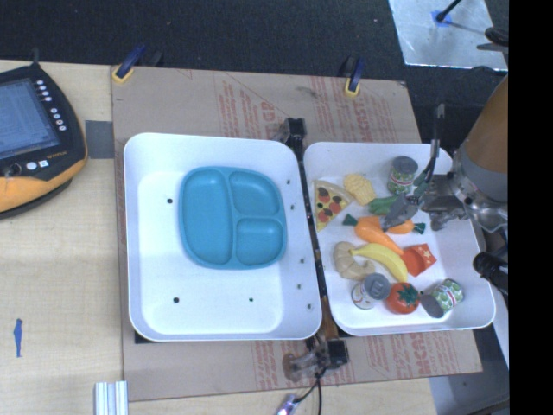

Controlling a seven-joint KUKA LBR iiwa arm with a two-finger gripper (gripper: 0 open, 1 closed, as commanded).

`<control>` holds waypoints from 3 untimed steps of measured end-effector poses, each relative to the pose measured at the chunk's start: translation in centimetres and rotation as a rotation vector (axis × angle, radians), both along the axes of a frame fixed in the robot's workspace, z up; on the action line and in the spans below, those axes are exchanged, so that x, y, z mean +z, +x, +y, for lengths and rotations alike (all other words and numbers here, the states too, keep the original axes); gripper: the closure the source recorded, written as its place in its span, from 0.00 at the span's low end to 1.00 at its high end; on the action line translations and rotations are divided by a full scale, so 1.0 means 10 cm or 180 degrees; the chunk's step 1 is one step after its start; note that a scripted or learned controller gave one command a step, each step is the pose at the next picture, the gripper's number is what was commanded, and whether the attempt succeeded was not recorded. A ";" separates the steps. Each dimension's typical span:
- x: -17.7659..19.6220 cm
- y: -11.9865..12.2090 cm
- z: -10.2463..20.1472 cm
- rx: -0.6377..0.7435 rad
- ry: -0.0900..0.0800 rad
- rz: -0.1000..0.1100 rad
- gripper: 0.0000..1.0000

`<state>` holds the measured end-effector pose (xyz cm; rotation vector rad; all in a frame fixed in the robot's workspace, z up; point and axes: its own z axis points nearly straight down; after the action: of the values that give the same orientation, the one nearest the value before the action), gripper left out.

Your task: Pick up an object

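I take the right bin (484,318) as my landmark. At its near edge sit a tomato (403,298) and a small can (447,294), with a banana (384,259) just behind them; everything is loose and jumbled, so any piece could serve as the pick. Toward its middle the gripper (406,206) hangs low over a carrot (373,228) and a green piece, probably lining up a grasp; I cannot tell how its jaws stand. At the bin's far side lie a pizza slice (328,201) and a tin (402,175). Left of it, the other bin (147,232) holds a blue divided plate (232,216). Both rest on cardboard (207,102) clamped to a wooden bench, dark floor beyond.
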<state>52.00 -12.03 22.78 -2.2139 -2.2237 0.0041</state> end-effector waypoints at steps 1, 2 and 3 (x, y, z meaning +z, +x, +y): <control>-1.37 0.01 -0.01 0.0003 -0.0002 0.0002 0.00; -1.27 0.01 -0.03 0.0016 -0.0009 0.0005 1.00; -0.36 -0.44 0.68 0.0010 -0.0002 -0.0001 1.00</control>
<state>47.63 -5.23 19.18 -2.2110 -2.2277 0.0044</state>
